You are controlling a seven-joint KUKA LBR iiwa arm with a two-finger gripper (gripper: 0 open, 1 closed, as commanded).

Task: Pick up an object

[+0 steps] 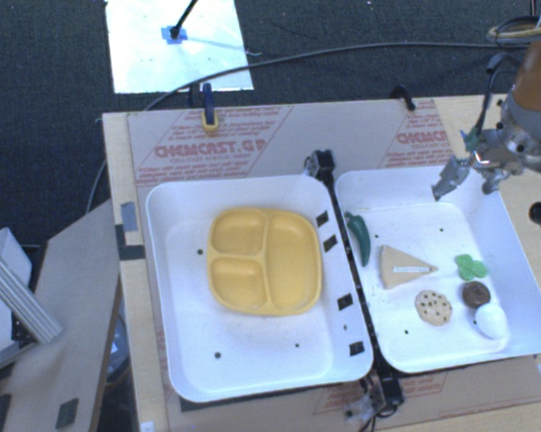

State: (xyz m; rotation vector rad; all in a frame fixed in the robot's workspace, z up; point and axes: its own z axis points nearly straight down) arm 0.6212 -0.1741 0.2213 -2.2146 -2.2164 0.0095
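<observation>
Up at the far right corner of the right bin, the gripper hangs over the rim. Its two fingers are spread apart, and nothing sits between them. One finger points down and left toward the bin floor. The grey arm comes in from the right side, with an orange band near the top.

Two white bins sit side by side on the bench. The left bin holds a yellow plate with three parts. The plate lies flat near the middle of its bin.

The right bin holds the small toy foods. A green pepper lies next to the left wall of that bin. A tan wedge, like a slice of cheese or pie, lies near the middle. A cookie with dark dots lies just below the wedge. A green leafy bit lies to the right of the wedge. A brown round thing sits just below the green bit. A white egg shape sits below the brown thing, near the bin's front right corner.

All the foods lie well apart from the gripper, closer to the front of the bin. The gripper touches none of them.
</observation>
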